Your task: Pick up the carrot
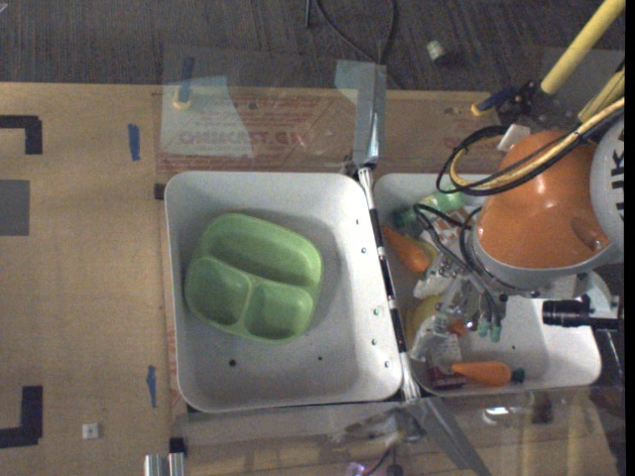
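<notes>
An orange carrot (483, 372) with a small green tip lies near the front edge of the right bin (571, 365). A second orange, carrot-like piece (408, 250) rests against that bin's left wall, farther back. My gripper (458, 315) hangs low over the right bin's left half, between the two orange pieces and just above and left of the front carrot. The arm's orange band (541, 206) and its cables cover much of the bin. Nothing orange shows in the gripper.
The left bin (198, 365) holds a green divided plate (254, 276). Small pale and yellowish items (429, 305) lie crowded under the gripper along the right bin's left wall. A green item (446, 202) sits at that bin's back.
</notes>
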Robot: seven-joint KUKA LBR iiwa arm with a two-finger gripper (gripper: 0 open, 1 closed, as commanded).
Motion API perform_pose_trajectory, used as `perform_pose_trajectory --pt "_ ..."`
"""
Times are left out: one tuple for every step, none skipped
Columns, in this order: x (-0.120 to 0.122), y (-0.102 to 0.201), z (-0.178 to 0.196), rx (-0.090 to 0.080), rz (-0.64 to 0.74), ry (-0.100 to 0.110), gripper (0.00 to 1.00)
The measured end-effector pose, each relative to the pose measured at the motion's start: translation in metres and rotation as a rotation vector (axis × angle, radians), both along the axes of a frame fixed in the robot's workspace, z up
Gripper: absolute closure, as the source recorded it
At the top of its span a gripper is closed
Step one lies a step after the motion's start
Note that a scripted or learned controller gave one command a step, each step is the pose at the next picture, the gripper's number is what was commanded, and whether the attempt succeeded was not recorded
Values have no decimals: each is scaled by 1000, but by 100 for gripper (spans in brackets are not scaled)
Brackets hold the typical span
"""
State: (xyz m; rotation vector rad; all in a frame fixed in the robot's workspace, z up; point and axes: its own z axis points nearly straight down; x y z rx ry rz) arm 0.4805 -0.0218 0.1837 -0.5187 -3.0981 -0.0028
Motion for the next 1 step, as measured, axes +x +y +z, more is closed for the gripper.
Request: perform_pose_trajectory --pt "55 10 0 0 -39 -4 0"
